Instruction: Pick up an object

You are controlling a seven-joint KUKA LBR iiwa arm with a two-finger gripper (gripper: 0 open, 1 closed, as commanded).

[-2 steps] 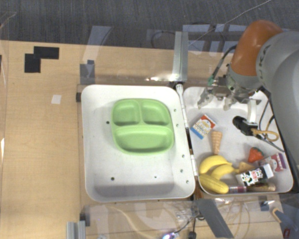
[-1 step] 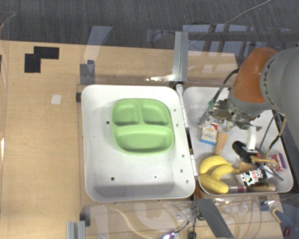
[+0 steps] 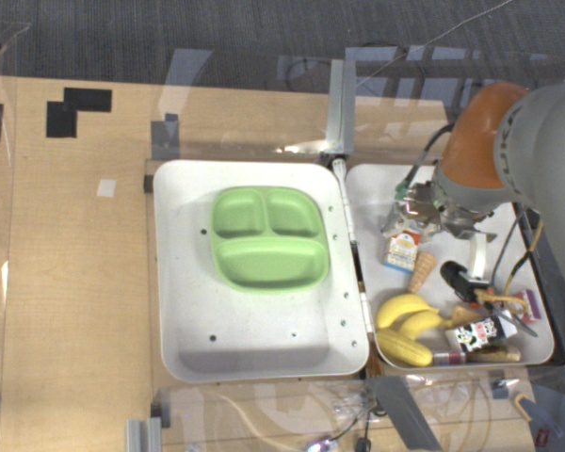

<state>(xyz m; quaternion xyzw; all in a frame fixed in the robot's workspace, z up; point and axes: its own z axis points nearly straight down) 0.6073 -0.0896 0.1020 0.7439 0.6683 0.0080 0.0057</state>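
A: From the overhead camera, the arm (image 3: 523, 139) hangs over the right bin (image 3: 377, 186), and its gripper (image 3: 424, 210) sits low near the bin's upper middle. What worries you?

B: Crowding. The nearest candidate looks like the small carton (image 3: 402, 250), just below the gripper on the picture, with an ice-cream cone toy (image 3: 423, 269) touching or nearly touching its lower right side. If the gripper descends a little off-centre, I'd guess it nudges the carton aside or catches the cone along with it.

A: Is anything in its grasp?

B: Nothing I can see between them, and whether the gripper is spread or closed I cannot tell; the wrist hides it.

A: And the other objects?

B: The bananas (image 3: 407, 328) lie well apart from the gripper, at the bin's near edge, beside a dark bottle (image 3: 480, 332) and a cluster of utensils (image 3: 480, 290). Their curved, stacked shapes could slip from a pinch.

A: The left bin (image 3: 179, 252)?

B: It bears a green divided tray (image 3: 268, 236), wide and flat, awkward for two fingers.
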